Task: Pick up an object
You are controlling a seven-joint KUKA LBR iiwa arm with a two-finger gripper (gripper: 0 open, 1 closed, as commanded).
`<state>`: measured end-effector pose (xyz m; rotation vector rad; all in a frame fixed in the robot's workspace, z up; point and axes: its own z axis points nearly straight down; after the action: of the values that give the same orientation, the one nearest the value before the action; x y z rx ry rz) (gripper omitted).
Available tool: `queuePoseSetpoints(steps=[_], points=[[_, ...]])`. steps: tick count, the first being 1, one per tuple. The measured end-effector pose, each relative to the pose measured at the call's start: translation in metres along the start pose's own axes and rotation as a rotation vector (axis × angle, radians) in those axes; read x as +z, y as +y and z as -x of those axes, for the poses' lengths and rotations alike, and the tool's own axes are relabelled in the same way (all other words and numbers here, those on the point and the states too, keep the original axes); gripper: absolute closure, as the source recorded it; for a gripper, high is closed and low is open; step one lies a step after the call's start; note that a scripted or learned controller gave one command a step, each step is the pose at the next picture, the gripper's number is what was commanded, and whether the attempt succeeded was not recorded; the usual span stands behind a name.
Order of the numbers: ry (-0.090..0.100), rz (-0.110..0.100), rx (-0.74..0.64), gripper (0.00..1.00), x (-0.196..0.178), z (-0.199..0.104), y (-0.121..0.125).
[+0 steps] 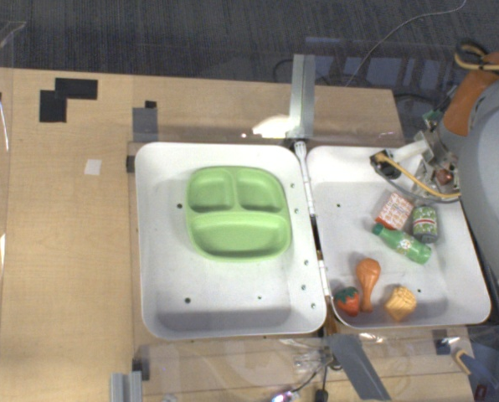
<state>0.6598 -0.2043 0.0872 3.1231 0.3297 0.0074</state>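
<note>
one green tray [237,212] in lft bin [162,249].

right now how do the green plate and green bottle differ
The green plate is pale and far bigger; the green bottle is darker. The plate lies alone in the left bin; the bottle lies on its side among toys in the right bin. Both are green.

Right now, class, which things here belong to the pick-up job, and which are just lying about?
Job: claw, right bin, red-white box, green bottle, can, orange drumstick, red fruit, yellow piece.
Lying about: green plate, left bin, black tape marks.
</note>
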Motion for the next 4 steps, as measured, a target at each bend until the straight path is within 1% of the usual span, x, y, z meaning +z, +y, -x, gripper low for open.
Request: queuePoseSetpoints(steps=[1, 2, 3, 4], points=[[0.003, 0.001, -0.011, 1.00, -0.013, -0.003, -0.002], [0.000, -0.001, -0.002, 1.00, 0.000, -0.004, 0.000], [0.003, 0.001, -0.011, 1.00, -0.013, -0.007, -0.001], [0.000, 0.000, -0.003, 1.00, 0.000, -0.003, 0.000]])
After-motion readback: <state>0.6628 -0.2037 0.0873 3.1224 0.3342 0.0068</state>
